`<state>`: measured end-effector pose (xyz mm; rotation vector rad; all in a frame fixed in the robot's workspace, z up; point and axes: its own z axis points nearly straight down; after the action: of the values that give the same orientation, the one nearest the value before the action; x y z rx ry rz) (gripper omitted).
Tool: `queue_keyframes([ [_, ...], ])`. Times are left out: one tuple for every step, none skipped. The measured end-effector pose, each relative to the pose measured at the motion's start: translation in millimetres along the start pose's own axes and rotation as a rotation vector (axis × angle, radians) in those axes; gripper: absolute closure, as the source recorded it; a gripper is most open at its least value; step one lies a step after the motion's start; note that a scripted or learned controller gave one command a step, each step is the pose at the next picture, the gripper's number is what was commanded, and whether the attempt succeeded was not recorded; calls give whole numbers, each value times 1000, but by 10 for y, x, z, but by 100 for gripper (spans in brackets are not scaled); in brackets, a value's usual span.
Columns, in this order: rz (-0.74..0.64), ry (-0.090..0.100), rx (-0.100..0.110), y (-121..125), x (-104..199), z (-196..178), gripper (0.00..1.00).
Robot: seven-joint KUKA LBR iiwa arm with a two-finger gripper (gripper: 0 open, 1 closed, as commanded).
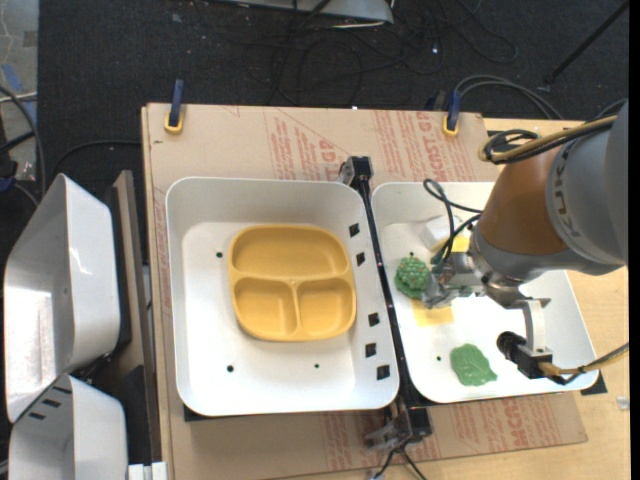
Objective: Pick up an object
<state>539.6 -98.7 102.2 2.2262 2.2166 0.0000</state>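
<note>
In the right bin (560,378) lie a dark green knobbly ball-like object (409,274), a flat light green piece (471,364) near the front, and a yellow flat piece (434,315) partly under the arm. My gripper (437,290) hangs low over the bin's left part, right beside the dark green object and above the yellow piece. The wrist body hides the fingers. A white crumpled item (437,236) lies just behind the gripper.
The left bin (190,268) holds a yellow three-compartment tray (292,280). A black divider strip (378,278) runs between the bins. The grey and orange arm (545,218) covers the right bin's back right part. Cables trail across the bench top.
</note>
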Motion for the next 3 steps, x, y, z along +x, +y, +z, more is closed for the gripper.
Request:
queue_keyframes([
  [-4,-1,-3,-30,4,-429,100],
  [-2,-1,-4,-97,-58,-921,100],
  [-7,-2,-6,-81,-60,-1453,100],
])
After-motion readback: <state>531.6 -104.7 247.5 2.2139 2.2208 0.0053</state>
